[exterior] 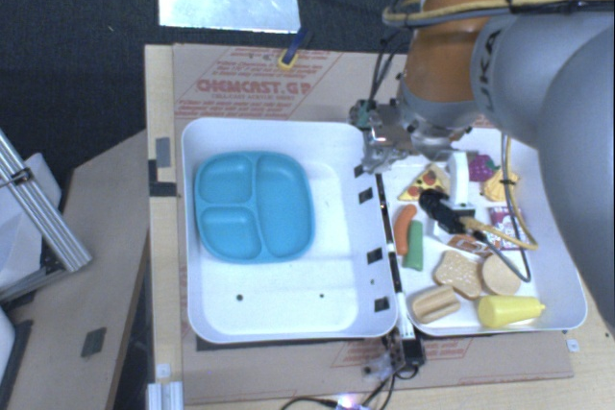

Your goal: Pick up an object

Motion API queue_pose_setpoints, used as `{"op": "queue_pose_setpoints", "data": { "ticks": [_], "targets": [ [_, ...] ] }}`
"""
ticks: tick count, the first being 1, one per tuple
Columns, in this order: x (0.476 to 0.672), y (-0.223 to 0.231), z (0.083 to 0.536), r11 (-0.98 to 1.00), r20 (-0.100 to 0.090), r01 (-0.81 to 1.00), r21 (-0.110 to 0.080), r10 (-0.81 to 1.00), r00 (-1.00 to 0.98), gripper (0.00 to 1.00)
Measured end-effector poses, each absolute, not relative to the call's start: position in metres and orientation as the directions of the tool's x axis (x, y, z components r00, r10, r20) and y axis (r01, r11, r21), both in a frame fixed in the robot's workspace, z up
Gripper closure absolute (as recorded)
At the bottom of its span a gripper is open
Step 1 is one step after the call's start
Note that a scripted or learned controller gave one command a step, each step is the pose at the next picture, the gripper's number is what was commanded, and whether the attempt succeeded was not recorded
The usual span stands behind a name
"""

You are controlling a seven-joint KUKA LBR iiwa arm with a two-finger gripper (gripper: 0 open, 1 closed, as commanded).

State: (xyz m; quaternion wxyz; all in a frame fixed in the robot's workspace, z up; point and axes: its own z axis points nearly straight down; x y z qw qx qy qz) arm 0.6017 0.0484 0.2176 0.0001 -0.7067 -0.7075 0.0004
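White plastic forms 2 shallow bins side by side on a cardboard-covered bench. In the left bin [279,302] a blue divided tray [255,205] with 3 compartments lies toward 10 o'clock. The right bin [567,298] holds toy food: a pizza slice [430,178] near 11 o'clock, a carrot [403,226] and green stick [414,243] at 9 o'clock, a hot dog bun [435,303], 2 crackers [459,272] and a yellow lemon-like piece [509,309] toward 6 o'clock. The grey arm with its orange band [456,24] reaches over this bin's 12 o'clock edge. Whether the gripper is released or clenched cannot be told.
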Motion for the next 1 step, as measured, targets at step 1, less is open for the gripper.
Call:
{"op": "queue_pose_setpoints", "data": {
  "ticks": [1],
  "targets": [
    [0.601,0.055,0.235,0.005,0.001,1.0,0.003,1.0,-0.005,1.0]
  ]
}}
